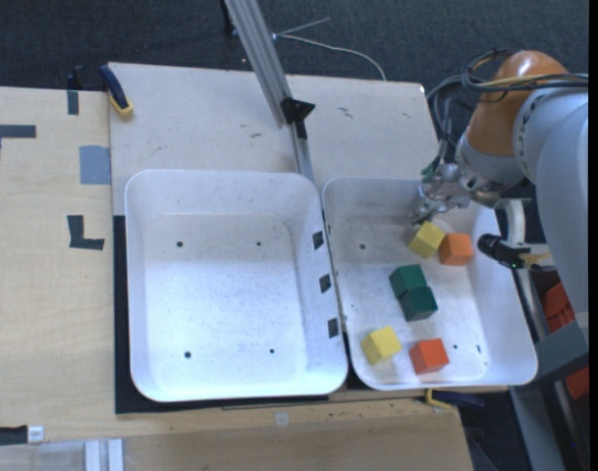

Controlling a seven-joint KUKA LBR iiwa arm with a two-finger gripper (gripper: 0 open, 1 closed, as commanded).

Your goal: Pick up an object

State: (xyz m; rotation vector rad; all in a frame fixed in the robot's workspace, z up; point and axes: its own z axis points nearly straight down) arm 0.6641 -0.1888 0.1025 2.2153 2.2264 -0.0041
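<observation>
Yellow block [428, 237], tilted, right bin [505, 361], touching orange block [457, 249]

The hand [434, 207] hangs just above a yellow cube [428, 238] beside an orange cube [457, 249] in the right bin [377, 199].

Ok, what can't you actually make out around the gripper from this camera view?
- Gripper: small and blurred in the camera view, so its state over the upper yellow cube is unreadable.
- Contact with that cube: cannot tell.
- Two dark green blocks: touching or stacked, unclear at this slant.
</observation>
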